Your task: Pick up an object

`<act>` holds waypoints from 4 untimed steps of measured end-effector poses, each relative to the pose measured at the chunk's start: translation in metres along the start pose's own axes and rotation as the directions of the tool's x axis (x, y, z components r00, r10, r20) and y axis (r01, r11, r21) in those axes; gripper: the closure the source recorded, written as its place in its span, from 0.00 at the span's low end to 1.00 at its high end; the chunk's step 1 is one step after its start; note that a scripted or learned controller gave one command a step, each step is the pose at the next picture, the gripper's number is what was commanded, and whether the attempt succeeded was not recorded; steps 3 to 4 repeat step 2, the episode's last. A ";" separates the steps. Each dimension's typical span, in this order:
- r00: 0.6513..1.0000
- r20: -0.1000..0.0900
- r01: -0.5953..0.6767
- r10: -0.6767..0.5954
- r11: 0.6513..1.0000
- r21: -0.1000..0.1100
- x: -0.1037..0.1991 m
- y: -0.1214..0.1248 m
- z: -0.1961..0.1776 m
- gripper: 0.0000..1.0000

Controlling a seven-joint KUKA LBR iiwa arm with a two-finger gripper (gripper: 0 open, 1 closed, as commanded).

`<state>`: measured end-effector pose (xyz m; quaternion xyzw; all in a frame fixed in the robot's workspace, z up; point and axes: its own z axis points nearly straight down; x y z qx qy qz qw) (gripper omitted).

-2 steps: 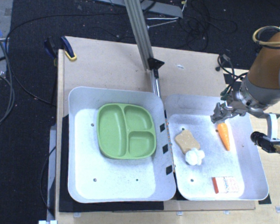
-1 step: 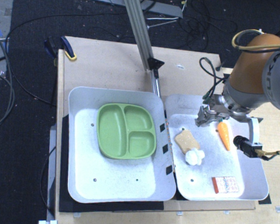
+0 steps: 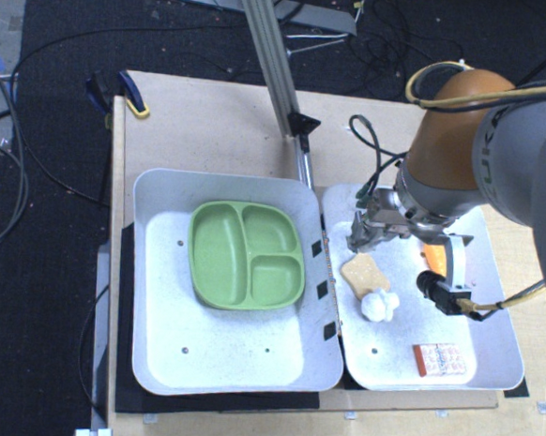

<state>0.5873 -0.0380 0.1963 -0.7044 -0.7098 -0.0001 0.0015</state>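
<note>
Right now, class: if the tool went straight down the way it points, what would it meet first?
Probably the tan sponge-like block just below the tool, or the bin floor beside it; depth is unclear from this slanted view.

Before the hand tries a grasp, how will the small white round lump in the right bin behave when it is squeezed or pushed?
The small white round lump looks rounded, so it may roll when pushed. It seems small and probably light. It lies against the tan slice-shaped piece, so a push may also shift that piece. Its surface looks smooth, so the hand might slip off.
</note>
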 end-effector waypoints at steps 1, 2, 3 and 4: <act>1.000 0.000 0.000 0.000 1.000 -0.001 0.059 -0.004 0.000 1.00; 1.000 0.001 0.000 0.000 1.000 -0.003 0.113 -0.002 -0.011 1.00; 1.000 0.001 0.000 0.000 1.000 -0.003 0.113 -0.002 -0.011 1.00; 1.000 0.001 0.000 0.000 1.000 -0.003 0.113 -0.002 -0.011 1.00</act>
